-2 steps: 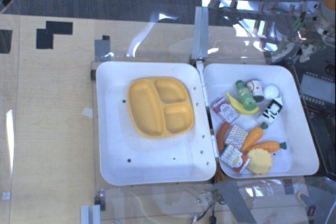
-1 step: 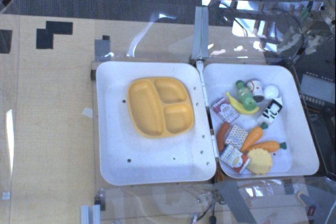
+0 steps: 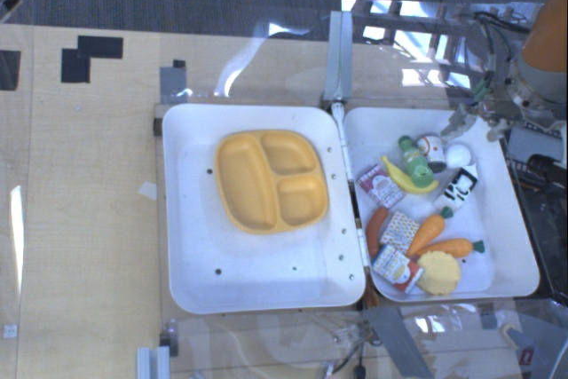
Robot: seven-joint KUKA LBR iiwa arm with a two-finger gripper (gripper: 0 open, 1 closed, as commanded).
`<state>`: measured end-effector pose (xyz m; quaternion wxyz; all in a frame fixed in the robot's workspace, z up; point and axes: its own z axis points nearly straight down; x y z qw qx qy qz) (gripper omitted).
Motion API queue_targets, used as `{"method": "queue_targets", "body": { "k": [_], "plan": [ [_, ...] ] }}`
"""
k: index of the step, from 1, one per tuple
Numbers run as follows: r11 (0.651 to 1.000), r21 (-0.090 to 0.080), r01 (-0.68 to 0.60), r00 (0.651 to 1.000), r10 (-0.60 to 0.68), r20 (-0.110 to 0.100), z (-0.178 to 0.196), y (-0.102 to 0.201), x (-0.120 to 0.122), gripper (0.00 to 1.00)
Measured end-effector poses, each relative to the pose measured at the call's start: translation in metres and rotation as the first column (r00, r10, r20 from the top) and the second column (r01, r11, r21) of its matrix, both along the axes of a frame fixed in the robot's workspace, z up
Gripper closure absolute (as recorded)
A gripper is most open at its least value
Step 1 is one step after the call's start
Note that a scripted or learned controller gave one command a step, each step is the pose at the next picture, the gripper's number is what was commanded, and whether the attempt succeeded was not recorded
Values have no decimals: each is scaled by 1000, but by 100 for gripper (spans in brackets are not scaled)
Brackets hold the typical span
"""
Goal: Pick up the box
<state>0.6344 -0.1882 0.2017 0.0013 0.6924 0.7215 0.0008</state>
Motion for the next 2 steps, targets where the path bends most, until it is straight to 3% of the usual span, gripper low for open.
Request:
{"method": "queue_targets", "body": {
  "k": [1, 2],
  "plan": [
    [997, -2, -75, 997, 75, 4, 36, 3, -11, 0],
    [995, 0, -95, 995, 95, 1, -65, 21, 3, 0]
  ]
}}
